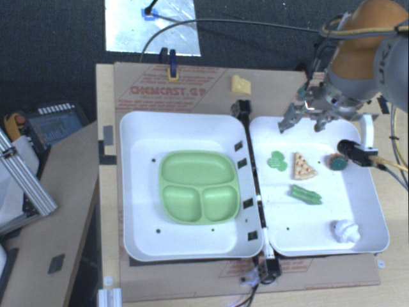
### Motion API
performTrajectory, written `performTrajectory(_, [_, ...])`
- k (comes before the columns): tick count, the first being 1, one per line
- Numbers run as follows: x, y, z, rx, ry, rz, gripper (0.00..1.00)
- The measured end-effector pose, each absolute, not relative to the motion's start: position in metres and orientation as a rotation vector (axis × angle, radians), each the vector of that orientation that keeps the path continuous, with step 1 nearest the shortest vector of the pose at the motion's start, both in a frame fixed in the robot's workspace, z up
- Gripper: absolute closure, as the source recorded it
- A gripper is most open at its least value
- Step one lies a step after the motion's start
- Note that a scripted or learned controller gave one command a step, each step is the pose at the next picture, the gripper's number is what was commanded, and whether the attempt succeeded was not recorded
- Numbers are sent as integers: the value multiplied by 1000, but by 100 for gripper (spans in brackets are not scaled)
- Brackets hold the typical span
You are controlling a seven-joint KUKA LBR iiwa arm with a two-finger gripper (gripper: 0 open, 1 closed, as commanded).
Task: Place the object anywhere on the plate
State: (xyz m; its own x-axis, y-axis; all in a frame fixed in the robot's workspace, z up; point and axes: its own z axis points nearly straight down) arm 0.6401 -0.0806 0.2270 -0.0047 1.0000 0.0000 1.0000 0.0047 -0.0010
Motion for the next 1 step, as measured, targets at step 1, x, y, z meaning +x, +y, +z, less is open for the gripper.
performTrajectory(1, [643,-76,184,-2215,-2227,1,0])
